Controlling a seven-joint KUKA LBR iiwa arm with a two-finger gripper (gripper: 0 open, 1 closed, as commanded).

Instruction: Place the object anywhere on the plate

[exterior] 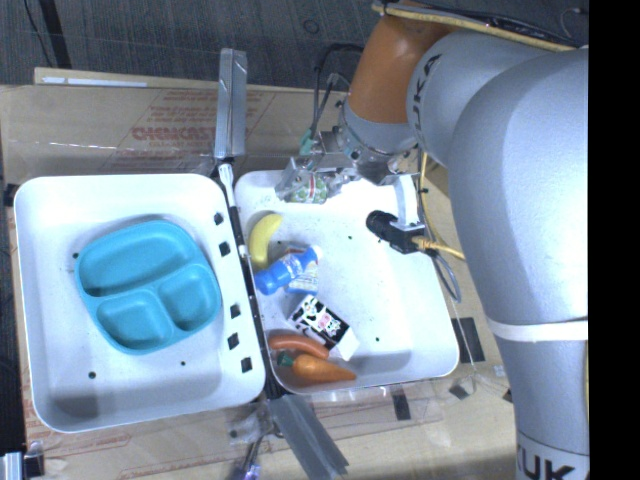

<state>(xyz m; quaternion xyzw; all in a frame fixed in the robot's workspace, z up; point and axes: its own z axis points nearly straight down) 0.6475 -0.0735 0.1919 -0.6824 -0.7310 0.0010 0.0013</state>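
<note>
Looming closest to us, our grey arm [510,198] reaches in from the right, its orange band above the wrist. We see two white bins side by side on the tabletop [110,118]. Within the left bin [50,298] lies the blue divided plate [148,285]. Our right bin [400,308] holds a yellow banana [264,237], a blue bottle [284,271], a black-and-white carton [324,325] and an orange carrot [315,368] beside a red piece. We find the gripper [318,176] at that bin's far edge; whether it is released or clenched we cannot tell.
</note>
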